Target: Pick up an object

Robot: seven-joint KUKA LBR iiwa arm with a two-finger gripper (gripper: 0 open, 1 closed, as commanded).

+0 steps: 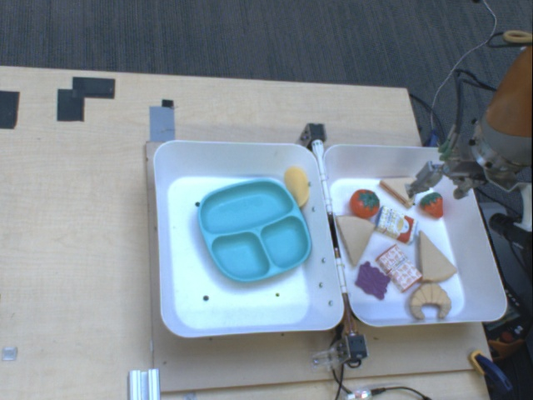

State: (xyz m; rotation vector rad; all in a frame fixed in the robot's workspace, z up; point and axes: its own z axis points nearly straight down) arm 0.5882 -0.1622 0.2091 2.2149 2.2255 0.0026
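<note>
My gripper point(442, 183) hangs over the back right part of the right bin point(493, 294), its fingers spread open. A small red strawberry point(431, 204) lies just in front of the fingertips, not held. Further left in that bin sit a red tomato point(364, 202), a thin brown stick point(394, 192) and a small white carton point(393, 222). Toward the front lie a tan bread wedge point(353, 238), a purple piece point(372, 280), a patterned cracker box point(398, 267), a triangular bread slice point(435, 259) and a croissant point(430, 300).
The left bin point(166, 248) holds a blue divided plate point(254, 229) and a yellow lemon point(296, 185) by its back right corner. The arm's orange band point(510, 107) rises at the right edge. Cables run behind the right bin.
</note>
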